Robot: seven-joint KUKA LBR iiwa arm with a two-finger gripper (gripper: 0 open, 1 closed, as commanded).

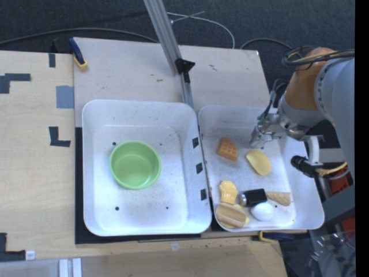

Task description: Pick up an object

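I'm looking down on both bins. The arm (pixel 323 91) comes in from the right edge of the frame, grey with its orange band showing at upper right, and the gripper (pixel 260 136) is low over the right bin (pixel 230 117), toward that bin's upper middle. From this angle I cannot tell how it stands, wide or narrow; the tip is small and dark against the white floor. Nothing is visibly between its tips.

Just below and right of the tip lies a pale yellow oval piece (pixel 259 162), very near it, though I can't say whether they touch. To the left of that, a little apart, sits an orange waffle-like square (pixel 227 149).

Down at the bottom of the right bin there's a cluster: a yellow ridged piece (pixel 228 191), a bread-roll shape (pixel 232 215) below it near the bin's lower left corner, a black object (pixel 252 197) beside them, a white rounded thing (pixel 263 211) just under the black one, and a tan wedge (pixel 279 198) to the right.

The left bin (pixel 98 212) holds a green bowl (pixel 135 164), upright, left of centre.

A slanted metal pole (pixel 162 25) crosses the top middle of the frame, and a blue-and-yellow clamp (pixel 77 53) sits on the bench at upper left.
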